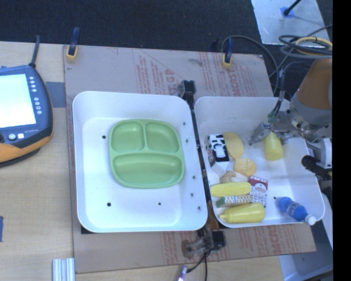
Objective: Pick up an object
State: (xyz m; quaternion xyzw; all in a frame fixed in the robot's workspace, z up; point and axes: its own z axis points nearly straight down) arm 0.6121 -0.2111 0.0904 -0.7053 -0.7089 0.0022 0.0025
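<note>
Yellow fruit (273,147) sat clamped in my claw (271,134) by the right bin's (292,183) far wall; left, one green plate (146,153) and open floor.

Arm (316,92) cut off at right

Green divided plate (146,154) in left bin (88,157), teach pendant (14,113) on bench

My gripper (273,134): closed around a yellow lemon-shaped toy (273,147), over the right bin (292,199).
Left bin (88,157): green divided plate (145,153).
</note>
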